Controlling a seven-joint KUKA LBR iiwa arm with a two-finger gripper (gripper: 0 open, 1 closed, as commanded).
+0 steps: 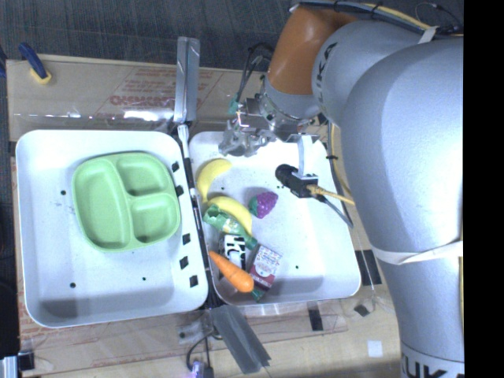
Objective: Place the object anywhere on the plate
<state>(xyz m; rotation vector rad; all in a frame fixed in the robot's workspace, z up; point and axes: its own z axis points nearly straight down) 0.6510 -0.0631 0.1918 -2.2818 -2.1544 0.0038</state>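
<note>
A light green plate (101, 211) with three compartments lies in the left bin (47, 290). The right bin (323, 266) holds two yellow bananas (211, 173) (234, 211), a purple grape bunch (264, 204), an orange carrot (233, 273), a small red packet (266, 264) and a green and white packet (229, 228). My gripper (244, 138) hangs over the far left corner of the right bin, just beyond the upper banana. No object shows between its fingers.
A metal divider (186, 77) rises between the two bins at the back. The big grey arm (394, 132) covers the right side of the right bin. A blue and yellow item (35, 63) lies on the bench at far left.
</note>
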